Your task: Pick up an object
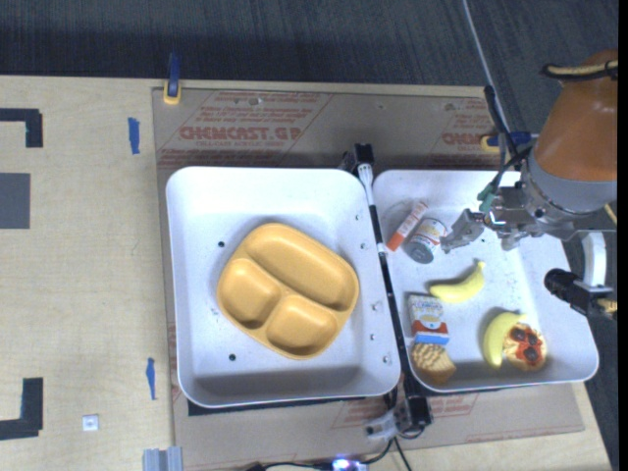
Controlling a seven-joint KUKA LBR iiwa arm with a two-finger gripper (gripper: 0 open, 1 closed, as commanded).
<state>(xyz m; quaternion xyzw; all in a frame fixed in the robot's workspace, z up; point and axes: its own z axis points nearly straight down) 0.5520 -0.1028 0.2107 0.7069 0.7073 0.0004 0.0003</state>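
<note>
The grey arm with its orange band (579, 135) rises closest to the lens, carrying the gripper (469, 229) over the right bin (549, 376). Its fingers (461, 235) stand apart with nothing between them. The banana (459, 285) lies just below them toward the bin's front, its long axis running roughly left to right; the small can (426, 240) sits just beside their left.

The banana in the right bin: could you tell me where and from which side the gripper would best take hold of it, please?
Probably across the thick middle of the banana, coming straight down from above. It lies flat on the right bin floor, curved, with free space on both long sides; the can and cracker packet sit apart from it.
</note>
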